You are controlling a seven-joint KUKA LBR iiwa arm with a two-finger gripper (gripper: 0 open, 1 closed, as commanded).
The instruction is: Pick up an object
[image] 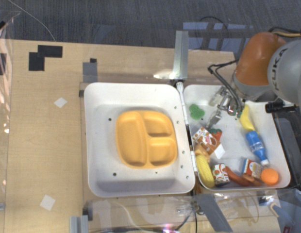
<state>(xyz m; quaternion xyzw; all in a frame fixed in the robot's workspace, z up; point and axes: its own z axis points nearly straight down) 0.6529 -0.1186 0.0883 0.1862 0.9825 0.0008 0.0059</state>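
Green toy [196,112] just left of claw [214,119]

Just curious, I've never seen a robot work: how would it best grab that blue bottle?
Probably from straight above, closing across the middle of the bottle. It lies flat and slanted, long sides narrow, with bare bin floor on both sides; the banana crowds its top end.
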